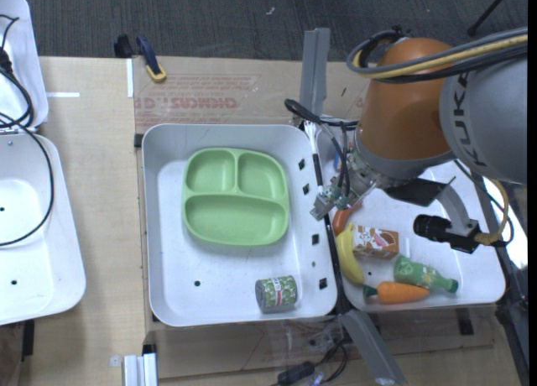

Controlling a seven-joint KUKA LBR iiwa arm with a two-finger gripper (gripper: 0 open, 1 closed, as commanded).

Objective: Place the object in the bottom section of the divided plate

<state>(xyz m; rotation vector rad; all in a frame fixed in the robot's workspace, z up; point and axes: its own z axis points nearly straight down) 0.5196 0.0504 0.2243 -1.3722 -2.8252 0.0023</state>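
A light green divided plate lies in the left bin, its one wide section toward the near side and two smaller sections behind. My gripper hangs low over the left edge of the right bin, just right of the wall between the bins. Directly beneath it sits a small orange-red object, partly hidden by the wrist. A yellow banana, a brown and white box, a carrot and a green bottle lie close by in the right bin.
A green can lies on its side near the left bin's front edge. The arm's orange band and grey body cover the back of the right bin. A black part juts out at the right.
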